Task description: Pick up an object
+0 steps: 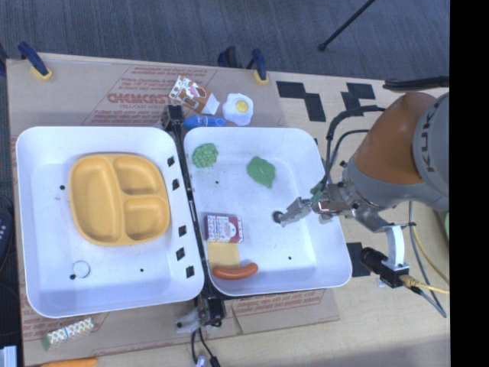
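Note:
The right bin (325,262) holds a green leafy piece (261,171), a green broccoli-like piece (205,156), a red-and-white packet (222,227), a yellow cheese slice (223,253) and a red sausage (234,271). My gripper (286,216) hangs over the right middle of this bin, pointing left. It sits below and to the right of the leafy piece, and nothing shows between its fingers.
The left bin (38,281) carries a yellow divided tray (120,197) and a small clear ring (80,268). Behind the bins lie a fried-egg toy (239,108), a blue item (203,121) and a snack packet (188,92). Cables trail at the right.

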`<state>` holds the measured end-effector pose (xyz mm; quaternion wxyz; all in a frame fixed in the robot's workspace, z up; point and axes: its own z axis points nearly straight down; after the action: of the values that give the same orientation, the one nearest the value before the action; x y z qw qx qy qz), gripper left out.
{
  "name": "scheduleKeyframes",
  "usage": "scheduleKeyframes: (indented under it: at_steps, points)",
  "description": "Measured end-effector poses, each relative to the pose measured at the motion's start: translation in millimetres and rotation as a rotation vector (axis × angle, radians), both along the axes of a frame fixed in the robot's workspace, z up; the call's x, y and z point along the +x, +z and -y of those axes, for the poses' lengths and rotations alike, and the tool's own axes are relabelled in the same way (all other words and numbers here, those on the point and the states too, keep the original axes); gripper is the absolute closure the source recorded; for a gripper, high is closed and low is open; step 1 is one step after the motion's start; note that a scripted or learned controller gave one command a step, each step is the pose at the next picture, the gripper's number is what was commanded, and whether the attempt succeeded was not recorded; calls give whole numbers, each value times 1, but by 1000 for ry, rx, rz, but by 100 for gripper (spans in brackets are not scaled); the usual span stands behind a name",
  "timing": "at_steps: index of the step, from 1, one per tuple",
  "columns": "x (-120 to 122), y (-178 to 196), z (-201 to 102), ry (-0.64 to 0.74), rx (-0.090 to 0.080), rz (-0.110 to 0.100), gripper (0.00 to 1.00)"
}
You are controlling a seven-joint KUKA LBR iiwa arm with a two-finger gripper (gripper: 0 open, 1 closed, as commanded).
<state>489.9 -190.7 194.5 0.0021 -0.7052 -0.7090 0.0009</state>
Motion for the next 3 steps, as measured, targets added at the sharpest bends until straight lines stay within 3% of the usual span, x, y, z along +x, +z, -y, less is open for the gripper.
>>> scheduleKeyframes:
  at_steps: [1,2,3]
  points:
    - [60,-103,-37,-56,-3,5,0]
    - [141,-102,-12,184,-2,5,0]
    - [141,-91,-12,189,-2,4,100]
